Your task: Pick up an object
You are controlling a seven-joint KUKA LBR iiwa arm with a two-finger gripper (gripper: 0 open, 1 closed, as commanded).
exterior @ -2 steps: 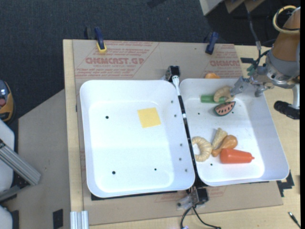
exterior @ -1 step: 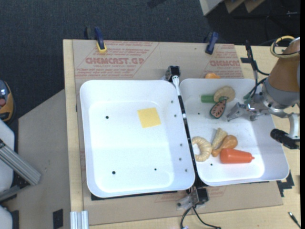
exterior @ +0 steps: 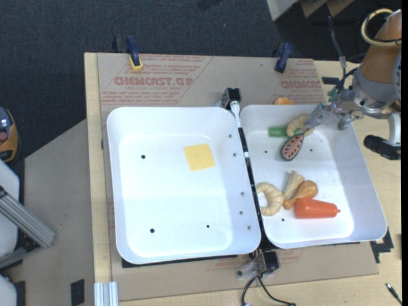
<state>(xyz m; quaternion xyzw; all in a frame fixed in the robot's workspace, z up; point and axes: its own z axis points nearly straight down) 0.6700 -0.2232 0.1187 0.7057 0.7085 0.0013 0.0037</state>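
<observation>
Jaws (exterior: 310, 123) over right bin (exterior: 357, 190) (six items); left bin (exterior: 127, 190), one.

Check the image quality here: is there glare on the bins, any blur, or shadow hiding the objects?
Camera view: lighting is even and soft; the left bin and right bin look bright white but not blown out. The yellow square and orange-red piece stay crisp with faint shadows. The gripper is slightly soft, so its finger detail is hard to read.
</observation>
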